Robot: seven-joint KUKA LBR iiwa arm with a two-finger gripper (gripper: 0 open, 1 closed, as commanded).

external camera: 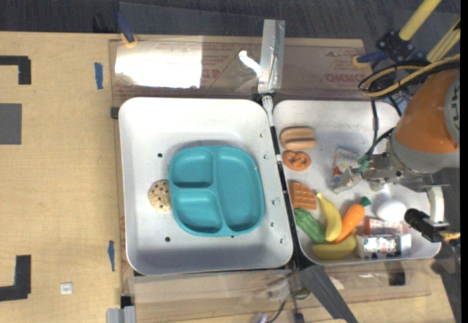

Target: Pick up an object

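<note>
Right bin (322,111), near to far: small can (380,245), banana (333,223), green vegetable (308,225), carrot (351,217), waffle (303,196), orange round toy (297,161), burger (297,137). Pincer (349,177) right of the waffle, low over the bin; cannot tell its state. Left bin (139,124): teal divided plate (217,190), cookie (159,195) touching its left edge. Red print on far cardboard (234,58) unreadable.

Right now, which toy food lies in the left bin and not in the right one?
The cookie. It lies alone beside the teal tray; the burger, banana and carrot lie in the right bin.
</note>
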